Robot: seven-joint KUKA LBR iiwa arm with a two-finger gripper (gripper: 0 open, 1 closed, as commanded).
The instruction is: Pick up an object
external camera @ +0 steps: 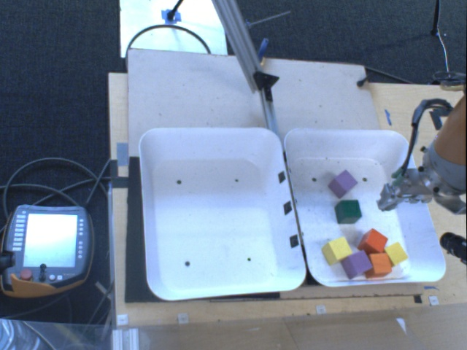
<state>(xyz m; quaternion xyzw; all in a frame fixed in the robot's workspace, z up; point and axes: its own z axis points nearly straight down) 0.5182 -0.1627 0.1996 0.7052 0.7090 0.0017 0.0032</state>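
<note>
Clustered small blocks at right white plastic bin's [419, 195] near edge: yellow cube [336, 250], purple cube [356, 263], orange cubes [375, 242], small yellow cube [396, 253]. Dark green cube [348, 211] and lilac cube [342, 183] sit apart mid-bin. Metal tool [390, 195] hovers just right of green cube; finger opening cannot be told, nothing visibly held.

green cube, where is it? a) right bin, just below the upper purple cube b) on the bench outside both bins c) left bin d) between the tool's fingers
a: the green cube sits on the floor of the right bin, just below the upper purple cube, apart from the tool.
</note>
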